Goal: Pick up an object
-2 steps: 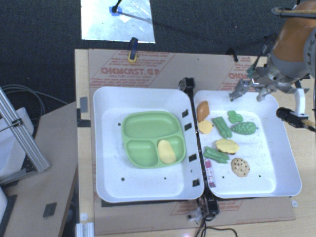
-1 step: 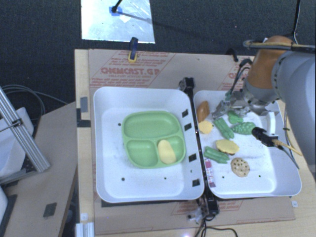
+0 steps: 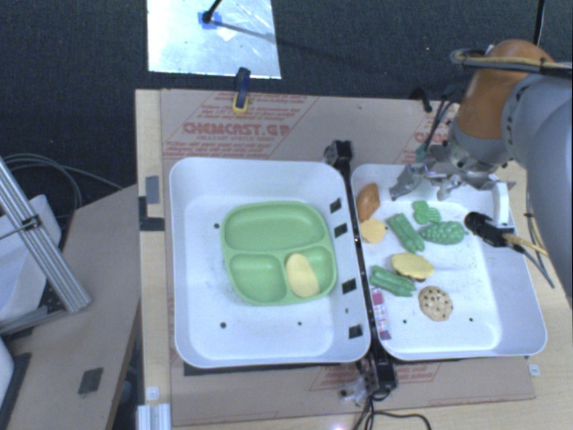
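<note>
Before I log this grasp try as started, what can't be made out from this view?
- Claw: small and blurred over the right bin's far edge; nothing visible says whether it grips anything.
- Arm: cut off by the right frame edge.
- Small pieces in the right bin, like the green toy: too small to identify.

— What colours sit in the left white bin (image 3: 192, 240)?
— A pale green tray (image 3: 269, 231) holding a yellow piece (image 3: 303, 274).
— And right?
— Green pieces (image 3: 428, 227), an orange one (image 3: 368, 202), a tan cookie (image 3: 436, 304) with dark specks.
</note>
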{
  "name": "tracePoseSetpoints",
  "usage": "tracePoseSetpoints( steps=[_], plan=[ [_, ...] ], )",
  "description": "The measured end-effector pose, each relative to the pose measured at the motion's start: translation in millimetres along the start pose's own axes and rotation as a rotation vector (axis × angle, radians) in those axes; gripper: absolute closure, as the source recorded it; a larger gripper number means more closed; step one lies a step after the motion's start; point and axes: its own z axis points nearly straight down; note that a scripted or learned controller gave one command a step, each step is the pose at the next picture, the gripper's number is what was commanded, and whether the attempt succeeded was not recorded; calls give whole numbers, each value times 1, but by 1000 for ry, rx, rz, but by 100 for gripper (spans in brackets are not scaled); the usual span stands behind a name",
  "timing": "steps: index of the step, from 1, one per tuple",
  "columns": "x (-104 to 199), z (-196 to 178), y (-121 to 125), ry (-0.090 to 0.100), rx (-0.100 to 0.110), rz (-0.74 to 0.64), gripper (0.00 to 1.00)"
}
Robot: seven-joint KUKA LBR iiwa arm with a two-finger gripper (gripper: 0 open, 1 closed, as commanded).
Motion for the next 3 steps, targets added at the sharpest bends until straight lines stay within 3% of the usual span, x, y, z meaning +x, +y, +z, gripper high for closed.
tracePoseSetpoints(
  steps=[1, 2, 3],
  plan=[
    [5, -40, -93, 0, 6, 6, 0],
    [17, 35, -32, 0, -1, -2, 0],
    [-1, 31, -6, 7, 33, 6, 0]
  ],
)
